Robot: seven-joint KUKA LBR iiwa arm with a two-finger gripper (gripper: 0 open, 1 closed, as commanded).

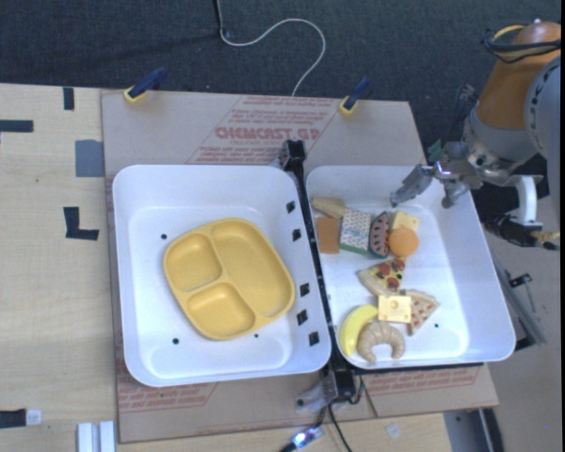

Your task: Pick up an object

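1. A wooden bench (38,281) under dark carpet bears a cardboard sheet (259,130) with two white bins side by side.
2. The left bin (141,347) holds a yellow divided plate (228,278), lying flat near its middle.
3. The right bin (476,299) holds toy food clustered toward its left half: a croissant (380,341) touching a banana (354,325), a pizza slice (384,276), a cheese square (394,308), an orange piece (404,243), a watermelon slice (380,234).
4. The grey arm (513,92) reaches in from the right.
5. The gripper (431,188) hovers over the right bin's upper edge, fingers spread apart, nothing between them, well apart from the croissant.
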